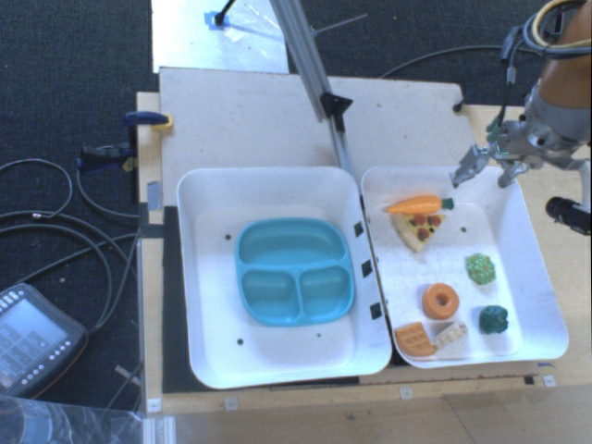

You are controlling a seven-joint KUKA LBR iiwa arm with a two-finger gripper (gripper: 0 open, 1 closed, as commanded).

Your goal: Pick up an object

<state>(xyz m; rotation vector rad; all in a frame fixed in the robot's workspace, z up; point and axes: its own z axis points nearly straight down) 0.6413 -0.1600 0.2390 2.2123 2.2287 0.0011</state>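
The gripper (488,166) hangs over the far rim of the right bin (532,239), at about one o'clock from that bin's middle. Its two fingers (465,169) are spread wide apart with nothing between them, and they touch none of the items.

Inside the right bin, a carrot (418,204) lies at eleven o'clock, resting against the top edge of a pizza slice (420,229). A green ball (479,268) sits at three o'clock, an orange doughnut (440,301) near six, a dark green lump (493,319) at five, and a waffle (414,339) with a pale cracker (450,333) just beside it at seven.

The left bin (208,248) holds a blue divided plate (295,271) near its middle.

Both bins sit on a pale board (250,118) over dark carpet (65,54). A metal pole (301,40) slants in from twelve o'clock. A handheld control pad (30,331) and cables (55,239) lie at eight o'clock
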